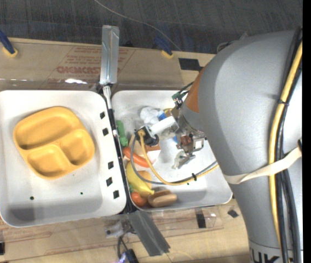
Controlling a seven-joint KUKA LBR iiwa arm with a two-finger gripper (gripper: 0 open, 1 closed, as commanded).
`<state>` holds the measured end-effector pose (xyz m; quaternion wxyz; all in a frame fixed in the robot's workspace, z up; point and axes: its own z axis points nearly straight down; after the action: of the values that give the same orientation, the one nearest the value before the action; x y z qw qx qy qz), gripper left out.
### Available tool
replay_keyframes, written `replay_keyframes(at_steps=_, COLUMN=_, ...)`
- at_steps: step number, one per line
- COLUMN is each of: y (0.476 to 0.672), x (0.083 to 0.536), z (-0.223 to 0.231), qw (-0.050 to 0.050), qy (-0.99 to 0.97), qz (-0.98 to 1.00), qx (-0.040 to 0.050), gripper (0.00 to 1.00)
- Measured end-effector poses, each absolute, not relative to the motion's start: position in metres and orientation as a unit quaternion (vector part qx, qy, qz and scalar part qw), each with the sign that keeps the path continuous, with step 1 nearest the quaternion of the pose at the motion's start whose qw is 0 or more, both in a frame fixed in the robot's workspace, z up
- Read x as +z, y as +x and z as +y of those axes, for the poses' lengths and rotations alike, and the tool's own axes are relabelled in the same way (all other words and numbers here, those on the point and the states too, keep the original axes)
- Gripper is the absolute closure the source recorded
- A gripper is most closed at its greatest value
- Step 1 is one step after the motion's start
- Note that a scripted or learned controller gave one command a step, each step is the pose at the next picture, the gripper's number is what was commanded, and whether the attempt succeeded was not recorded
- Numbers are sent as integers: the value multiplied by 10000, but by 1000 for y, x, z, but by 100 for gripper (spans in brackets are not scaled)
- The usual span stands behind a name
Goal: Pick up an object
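- Camera view: the worktop (46, 59) is carrying two shallow white bins side by side, with a brown printed sheet lying under them.
- The left bin (13, 201) is holding a yellow divided tray (54, 140), which is lying flat toward the bin's upper left part, apart from the walls.
- The right bin (210, 193) is holding a cluster of small things along its left wall: a green piece (121, 132) at the top, an orange carrot-like piece (139, 159) below it, a yellow banana (138, 183) lower down, and a brown sausage-like piece (162, 199) lying near the bottom edge, just beside the banana's lower end.
- A small red-orange piece (138, 199) is sitting at the bottom left corner of that bin, touching the sausage-like piece.
- The grey arm (254, 125) is reaching in from the right and covering much of the right bin's right side.
- The gripper (184, 152) is hanging over the middle of the right bin, to the right of the cluster; whether it is released or clenched cannot be told here, and no thing is visible in its grasp.
- A white and blue part (154, 122) is sticking out leftward from the wrist, above the carrot-like piece.
- A yellow cable (166, 181) is looping from the wrist down over the bin floor.
- A metal bar (109, 56) is standing between the two bins at their top edge.
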<state>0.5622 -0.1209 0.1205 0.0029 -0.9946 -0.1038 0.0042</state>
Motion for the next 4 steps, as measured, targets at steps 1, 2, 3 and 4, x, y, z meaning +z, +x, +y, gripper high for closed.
replay_keyframes(at_steps=1, y=625, x=193, z=-83, qw=11, qy=-9866, qz=-1633, qx=-4, gripper=0)
replay_keyframes(at_steps=2, y=592, x=111, z=-133, qw=20, qy=-9948, qz=-1018, qx=59, gripper=0)
replay_keyframes(at_steps=3, y=570, x=213, z=-211, qw=1, qy=-9697, qz=-2444, qx=1, gripper=0)
replay_keyframes(at_steps=4, y=546, x=100, z=-208, qw=34, qy=-9945, qz=-1050, qx=51, gripper=0)
